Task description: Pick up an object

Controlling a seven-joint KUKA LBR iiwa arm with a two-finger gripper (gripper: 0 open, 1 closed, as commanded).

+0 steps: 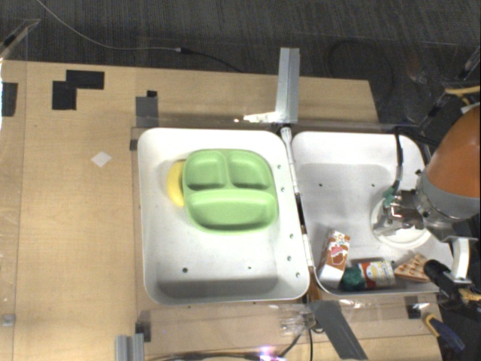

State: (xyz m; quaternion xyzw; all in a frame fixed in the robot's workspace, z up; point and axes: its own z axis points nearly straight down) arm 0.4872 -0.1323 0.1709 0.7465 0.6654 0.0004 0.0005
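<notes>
Objects to pick: a small cluster lies in the lower corner of the right bin (353, 164), against its near wall. From left to right there is a small red and white packet (337, 249), a little bottle (368, 274) lying on its side with a dark green cap, and a tan wedge-shaped piece (412, 268).
Bottle's long axis: roughly left to right in the camera view, along the near wall, cap end to the left.
Packet: stands tilted, just beside the bottle's cap end, close to the wall shared with the other bin.
End effector (397, 215): sits low over the right side of the right bin, above a round white patch on the floor of the bin. Whether it is apart or together I cannot tell, and nothing can be seen held in it.
Key relation: the cluster lies below and slightly left of the end effector in the view, that is, toward the near wall. The wedge and the bottle are nearest; the packet is further off to the left.
Likely next move: judging from this layout, a short travel toward the near wall would bring it over the bottle, gripping across the bottle's short width.
Arm (455, 173): grey with an orange band, entering from the right.
Left bin (161, 224): holds a green divided plate (228, 188) with a yellow thing (175, 184) tucked under its left edge.
Bench (68, 224): pale wood, carrying both bins.
</notes>
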